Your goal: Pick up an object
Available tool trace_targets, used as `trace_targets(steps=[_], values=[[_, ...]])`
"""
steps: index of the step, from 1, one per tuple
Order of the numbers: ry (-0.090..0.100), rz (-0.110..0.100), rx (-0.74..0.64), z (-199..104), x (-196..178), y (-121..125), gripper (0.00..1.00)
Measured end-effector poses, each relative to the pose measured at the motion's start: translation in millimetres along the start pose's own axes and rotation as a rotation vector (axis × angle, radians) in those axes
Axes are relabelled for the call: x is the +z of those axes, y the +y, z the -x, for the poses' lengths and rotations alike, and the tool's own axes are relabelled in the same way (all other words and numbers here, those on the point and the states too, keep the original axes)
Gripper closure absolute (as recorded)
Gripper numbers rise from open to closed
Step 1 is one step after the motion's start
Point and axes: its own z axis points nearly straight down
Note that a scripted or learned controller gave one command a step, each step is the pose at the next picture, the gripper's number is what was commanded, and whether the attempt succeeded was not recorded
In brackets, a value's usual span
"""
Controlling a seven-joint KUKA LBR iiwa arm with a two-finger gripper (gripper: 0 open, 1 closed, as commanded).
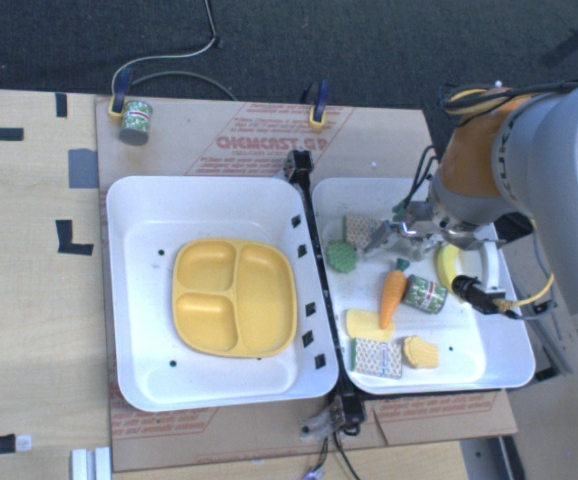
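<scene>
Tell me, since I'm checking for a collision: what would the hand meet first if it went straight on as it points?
Probably the green patterned block, just left of the hand; beyond it sits the green round piece. Depth is unclear from above.

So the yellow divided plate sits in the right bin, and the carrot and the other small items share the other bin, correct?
Not quite. The camera view shows the yellow divided plate in the left bin; the carrot and the other small items lie in the right bin.

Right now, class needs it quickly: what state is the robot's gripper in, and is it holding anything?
Gripper: in the right bin, open, with nothing between its fingers.
</scene>
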Motion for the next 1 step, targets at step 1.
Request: trace_targets(steps=[1], values=[[0.000,0.004,0.001,-47.4,8.5,-78.6,0.00]])
